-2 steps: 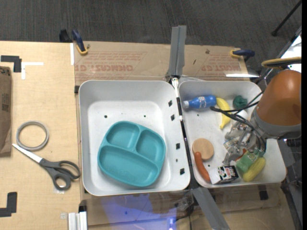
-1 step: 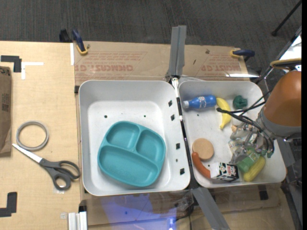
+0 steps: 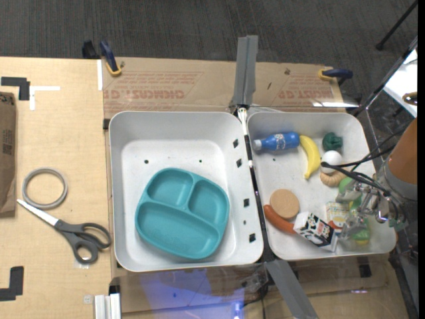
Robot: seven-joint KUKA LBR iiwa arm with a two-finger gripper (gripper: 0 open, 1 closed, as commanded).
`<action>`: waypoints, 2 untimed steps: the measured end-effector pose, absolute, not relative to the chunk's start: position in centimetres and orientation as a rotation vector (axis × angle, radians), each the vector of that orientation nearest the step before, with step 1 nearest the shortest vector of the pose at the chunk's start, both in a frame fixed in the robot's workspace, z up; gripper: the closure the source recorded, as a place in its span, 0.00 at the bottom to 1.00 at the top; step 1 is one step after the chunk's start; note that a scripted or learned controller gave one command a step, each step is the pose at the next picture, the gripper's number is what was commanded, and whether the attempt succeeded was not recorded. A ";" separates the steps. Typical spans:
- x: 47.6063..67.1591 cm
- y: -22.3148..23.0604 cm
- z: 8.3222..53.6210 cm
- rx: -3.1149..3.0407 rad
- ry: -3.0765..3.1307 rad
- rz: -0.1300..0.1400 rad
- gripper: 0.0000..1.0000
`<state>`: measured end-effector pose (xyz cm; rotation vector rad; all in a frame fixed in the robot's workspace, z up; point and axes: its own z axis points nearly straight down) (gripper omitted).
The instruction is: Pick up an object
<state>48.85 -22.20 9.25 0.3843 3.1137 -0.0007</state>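
Nearest the camera, along the near wall of the right bin (image 3: 292,173), a black-and-white patterned carton (image 3: 317,230) was seen lying tilted. A red sausage (image 3: 277,219) lay just beside it, and a round tan disc (image 3: 285,203) was touching the sausage. The gripper (image 3: 364,208) was found low over the bin's near right corner, above a huddle of small yellow and green pieces (image 3: 344,211). Whether the gripper was spread or pressed together could not be told, and nothing could be seen held in it.

The task's thing was judged to be one of those small pieces, though which one could not be settled. For the pick to be done well, a single piece should be singled out and the descent centred on it. The carton and the bin's wall should be kept clear so that nothing is shoved aside. The lift should be begun only once a firm pinch is confirmed. If the huddle proved too crowded, the carton or the disc would be better chosen, since each lay more in the open.

Farther back in the right bin, a white ball (image 3: 331,157) was seen just beside a banana (image 3: 310,155). A blue bottle (image 3: 277,142) and a dark green object (image 3: 332,141) lay near the far wall. A pale label was borne by the bottle, but no words could be read on it. No legible brand was shown by the carton either.

Beyond the bin's far wall, red lettering was printed on a cardboard sheet (image 3: 166,85). It was seen upside down and too faint to be read with confidence.
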 end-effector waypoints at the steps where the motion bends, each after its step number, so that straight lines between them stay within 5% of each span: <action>1: 58.8 -17.4 9.3 0.612 3.077 0.001 0.00; 2: 63.2 -14.4 9.3 0.900 3.005 0.000 0.00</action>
